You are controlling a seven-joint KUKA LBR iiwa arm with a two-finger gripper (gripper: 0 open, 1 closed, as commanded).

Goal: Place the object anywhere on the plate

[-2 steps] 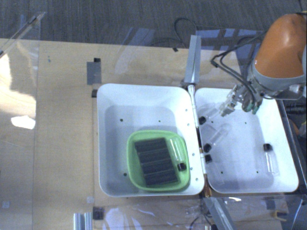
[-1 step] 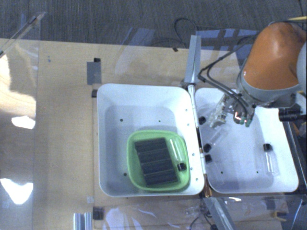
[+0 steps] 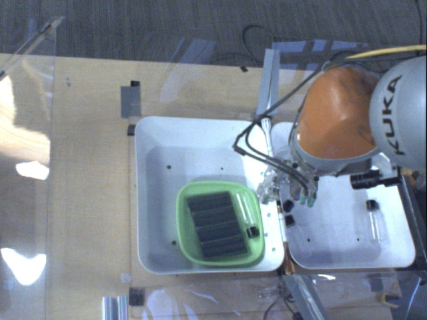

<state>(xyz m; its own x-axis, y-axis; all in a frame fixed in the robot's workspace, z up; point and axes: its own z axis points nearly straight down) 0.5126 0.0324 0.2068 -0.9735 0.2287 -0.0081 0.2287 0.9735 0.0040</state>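
Observation:
A green plate (image 3: 190,245) lies in the left bin (image 3: 157,179), toward its front right. On the plate rests a dark ridged block (image 3: 215,224), and beside it, along the plate's right side, lies a clear tube with a black cap (image 3: 248,217). My gripper (image 3: 288,197) hangs over the divide between the two bins, just right of the plate's upper right corner and above it. The orange-banded wrist hides most of the gripper from above. I see nothing clearly held in it.
In the right bin (image 3: 347,245) a second clear tube with a black cap (image 3: 375,223) lies near the right wall. A metal post (image 3: 268,85) and black cables (image 3: 257,145) stand behind the bins. The wooden bench (image 3: 80,179) extends to the left.

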